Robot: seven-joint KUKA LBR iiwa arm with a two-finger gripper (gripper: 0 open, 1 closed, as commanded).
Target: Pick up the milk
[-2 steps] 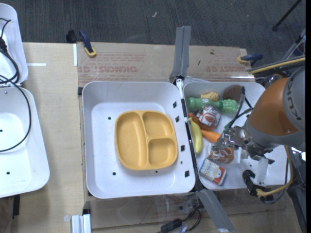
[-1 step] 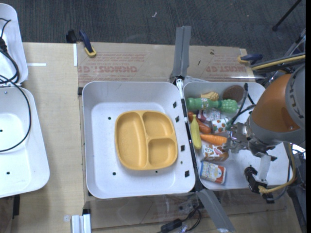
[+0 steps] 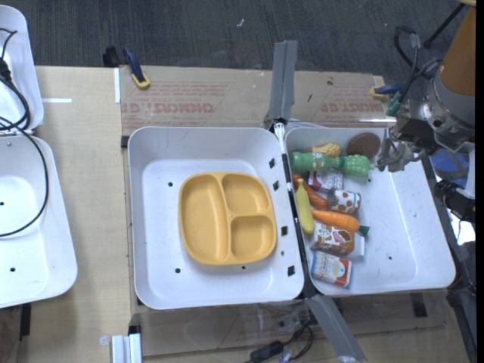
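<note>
Gripper point(image 3: 391, 157) first: it hangs at the upper right of the right bin point(image 3: 412, 237), just beside the cap end of a green bottle point(image 3: 330, 162), and whether it is released or clenched cannot be told from this slanted view. Nothing is seen between its tips. The arm point(image 3: 454, 89) above it comes in from the right edge, with cables around it.

Going from the left, the left bin point(image 3: 155, 225) holds a yellow divided plate point(image 3: 227, 218) with three compartments, lying flat near the bin's middle.

The right bin has its things crowded along its left side. At the top lie a yellow piece of corn point(image 3: 327, 150) and a brown round item point(image 3: 364, 144), with the green bottle lying on its side just below them. Under the bottle come small printed cartons point(image 3: 338, 197), a banana point(image 3: 304, 209) along the bin wall and an orange carrot point(image 3: 335, 219) lying across.

A brown-printed carton point(image 3: 334, 240) sits below the carrot. The milk point(image 3: 331, 268), a small carton with blue print, lies nearest the front edge, well apart from the gripper.
</note>
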